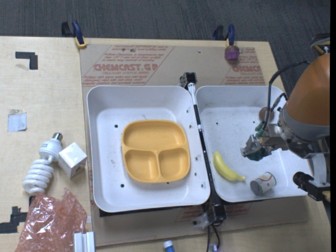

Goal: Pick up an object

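1. Banana [228, 169]: yellow, lying flat on the floor of the right bin [231, 109], toward the bin's near-left part. Its long axis runs diagonally, one end near the divider between the bins, the other pointing toward the small can.
2. Small can [263, 183]: grey-white cylinder lying on its side in the near-right part of the right bin, just beside the banana's lower end, not clearly touching it.
3. Gripper [254, 150]: low over the right bin, up and to the right of the banana, apart from both banana and can. Finger state: cannot tell; the tip is a dark greenish clutter and no object is seen between the fingers.
4. Arm [312, 96]: enters from the right, orange band over grey wrist, with black cables looping above the right bin.
5. Left bin [105, 104]: holds a yellow divided plate [156, 151], three compartments, roughly centred.
6. Bench left of the bins: spiral light bulb [42, 168], small white cube [72, 159] just beside it, crumpled pinkish plastic wrap [50, 223] nearer the camera.
7. Cardboard sheet [131, 62] under the bins, red printing, held by clamps at its far edge; small purple object [232, 52] near the far-right clamp.
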